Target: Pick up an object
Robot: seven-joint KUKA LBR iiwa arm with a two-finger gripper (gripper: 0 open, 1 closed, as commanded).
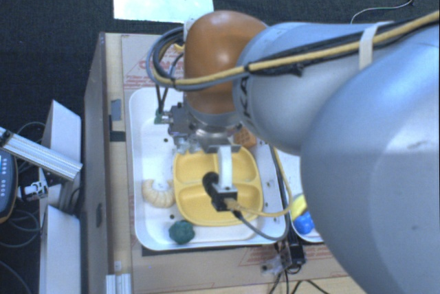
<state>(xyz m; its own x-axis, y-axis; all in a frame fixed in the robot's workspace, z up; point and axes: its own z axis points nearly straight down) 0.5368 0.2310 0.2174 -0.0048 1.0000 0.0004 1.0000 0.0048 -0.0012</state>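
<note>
The left white bin holds a yellow divided plate, a beige croissant-shaped toy to the plate's left, and a dark green lump near the front rim. A small orange-brown thing peeks out beside the wrist at the plate's far right corner. My gripper hangs low over the far edge of the yellow plate, under the orange wrist band; the wrist hides its tips.
The grey arm covers most of the right bin, where a yellow and blue object shows at the near left corner. A cardboard sheet lies under the bins. Cables and a metal rail sit off the bench's left side.
</note>
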